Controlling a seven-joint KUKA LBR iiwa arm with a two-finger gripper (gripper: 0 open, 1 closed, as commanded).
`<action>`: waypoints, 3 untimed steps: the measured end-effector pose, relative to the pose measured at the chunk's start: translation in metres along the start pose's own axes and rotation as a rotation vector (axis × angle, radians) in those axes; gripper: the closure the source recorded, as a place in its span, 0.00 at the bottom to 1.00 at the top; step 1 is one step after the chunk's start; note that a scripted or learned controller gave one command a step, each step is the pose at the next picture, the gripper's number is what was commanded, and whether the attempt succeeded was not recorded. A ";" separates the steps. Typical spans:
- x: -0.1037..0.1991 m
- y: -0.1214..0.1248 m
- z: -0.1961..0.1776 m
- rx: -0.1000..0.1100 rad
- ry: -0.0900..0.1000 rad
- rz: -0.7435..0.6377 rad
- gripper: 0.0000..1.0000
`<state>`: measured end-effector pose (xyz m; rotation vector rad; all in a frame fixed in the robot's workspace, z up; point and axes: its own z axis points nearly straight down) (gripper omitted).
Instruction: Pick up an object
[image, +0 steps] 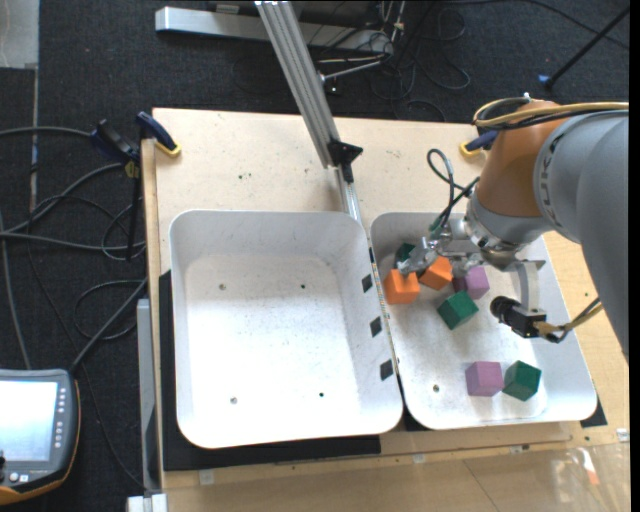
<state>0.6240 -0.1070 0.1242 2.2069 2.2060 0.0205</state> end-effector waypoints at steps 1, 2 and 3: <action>0.000 0.001 -0.009 -0.004 0.000 0.000 1.00; -0.007 0.012 -0.063 0.017 0.004 -0.002 1.00; -0.008 0.014 -0.085 0.019 0.004 -0.002 1.00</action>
